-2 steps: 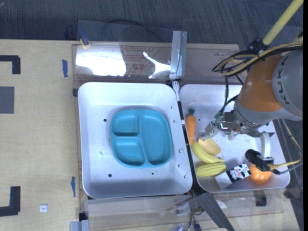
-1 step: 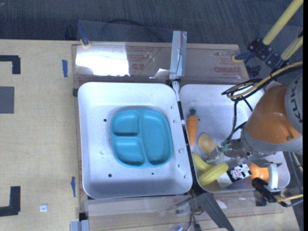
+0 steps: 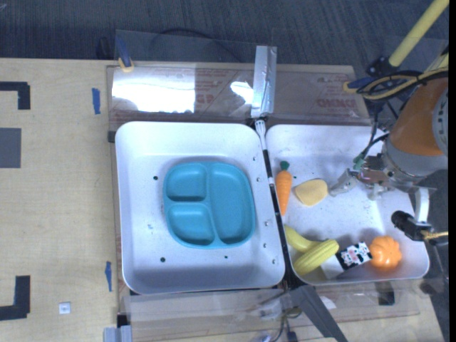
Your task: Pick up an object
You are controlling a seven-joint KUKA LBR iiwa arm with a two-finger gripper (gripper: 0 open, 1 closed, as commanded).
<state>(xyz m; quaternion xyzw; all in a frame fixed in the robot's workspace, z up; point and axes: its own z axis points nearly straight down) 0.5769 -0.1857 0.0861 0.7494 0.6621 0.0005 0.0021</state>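
The right bin (image 3: 335, 137) holds an orange carrot (image 3: 283, 189) by its left wall. A pale yellow chunk (image 3: 311, 192) lies beside the carrot. Along the front are a yellow banana (image 3: 311, 254), a small black-and-white toy (image 3: 354, 256) and an orange pumpkin (image 3: 385, 252). My gripper (image 3: 358, 185) hangs over the middle right of this bin, just right of the yellow chunk. It is open, with nothing between its fingers (image 3: 342, 184).
In the left bin (image 3: 139, 191) lies a blue divided plate (image 3: 209, 203). The arm's orange band (image 3: 420, 123) and grey wrist cover the right bin's right side. Cables and a yellow pole (image 3: 420, 23) stand at the back right.
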